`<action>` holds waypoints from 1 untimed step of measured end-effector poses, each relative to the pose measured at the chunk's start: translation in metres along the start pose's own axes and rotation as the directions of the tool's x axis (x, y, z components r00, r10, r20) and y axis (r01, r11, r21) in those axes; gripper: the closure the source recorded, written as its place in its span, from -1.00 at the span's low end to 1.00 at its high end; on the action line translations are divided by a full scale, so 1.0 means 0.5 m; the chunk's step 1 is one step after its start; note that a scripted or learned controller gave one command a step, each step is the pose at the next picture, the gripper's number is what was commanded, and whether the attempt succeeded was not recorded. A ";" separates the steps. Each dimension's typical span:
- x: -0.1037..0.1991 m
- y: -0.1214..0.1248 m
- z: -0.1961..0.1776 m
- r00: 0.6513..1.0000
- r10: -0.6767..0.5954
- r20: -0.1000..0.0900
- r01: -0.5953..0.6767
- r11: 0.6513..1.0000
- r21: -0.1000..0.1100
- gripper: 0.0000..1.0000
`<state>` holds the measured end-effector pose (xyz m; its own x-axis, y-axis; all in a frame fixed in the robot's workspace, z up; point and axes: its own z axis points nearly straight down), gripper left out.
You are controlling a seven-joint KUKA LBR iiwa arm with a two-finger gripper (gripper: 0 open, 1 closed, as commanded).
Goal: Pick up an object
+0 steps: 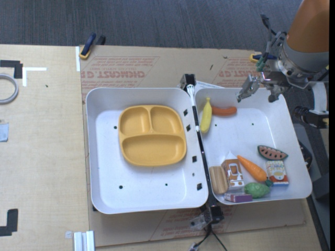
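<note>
two fingers (260,89) hang apart over the right bin's (293,124) far edge, near the sausage (224,110).

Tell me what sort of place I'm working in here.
Most likely a robotics lab test bench, not a kitchen. Two white bins sit on cardboard sheeting; the food is toy-like, such as the banana and carrot; the arm's pincer hangs above the right bin.

Below the claw (260,89): yellow banana (206,115), red sausage (224,110), orange carrot (252,167); left, a yellow-orange divided plate (152,135) in a white bin (102,156).
</note>
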<state>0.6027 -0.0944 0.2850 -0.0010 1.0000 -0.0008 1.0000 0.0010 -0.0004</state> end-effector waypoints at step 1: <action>-0.004 -0.162 0.219 0.999 0.047 -0.001 -0.047 0.999 0.001 -1.00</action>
<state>0.5215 -0.0968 0.1753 0.0460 0.9989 0.0000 0.9989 -0.0460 -0.0009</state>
